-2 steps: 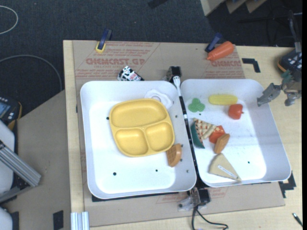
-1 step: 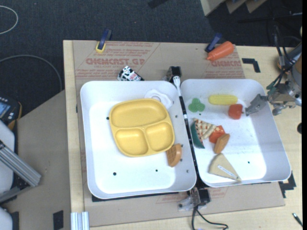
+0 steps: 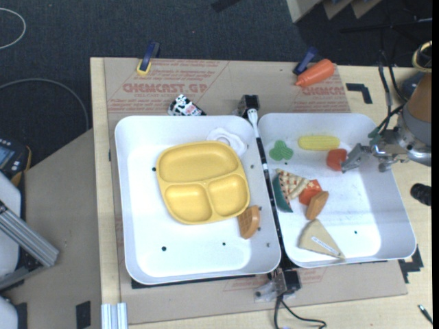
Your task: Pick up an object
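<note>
Scanning left to right, entries by position.

Left bin [image 3: 137, 184]: holds a yellow divided plate [image 3: 203, 181] lying flat near its centre. A small brown piece [image 3: 250, 221] sits just off the plate's lower right corner, by the bin's right wall.

Bin divide: a white ring-shaped item [image 3: 228, 140] lies at the plate's upper right, near the shared wall.

Right bin [image 3: 384, 218]: toy food scattered. Green piece [image 3: 280, 151] upper left; pizza slice [image 3: 292, 184] below it; orange-red pieces [image 3: 314, 196] just right of the slice; pale wedge [image 3: 319, 240] toward the lower edge.

Corn cob [image 3: 318, 142]: upper middle of right bin, long axis running left-right.

Red piece [image 3: 336, 158]: just below and right of the corn, small and rounded. Likeliest target, judged by nearness.

Gripper [image 3: 358, 157]: low in the upper right part of the right bin, pointing left. Finger state: cannot tell; tips blur against the bin floor.

Key relation: red piece lies immediately left of the gripper tip, near or touching; contact unclear. Nothing visibly held.

Next move (judgement): short leftward advance, then close.
</note>
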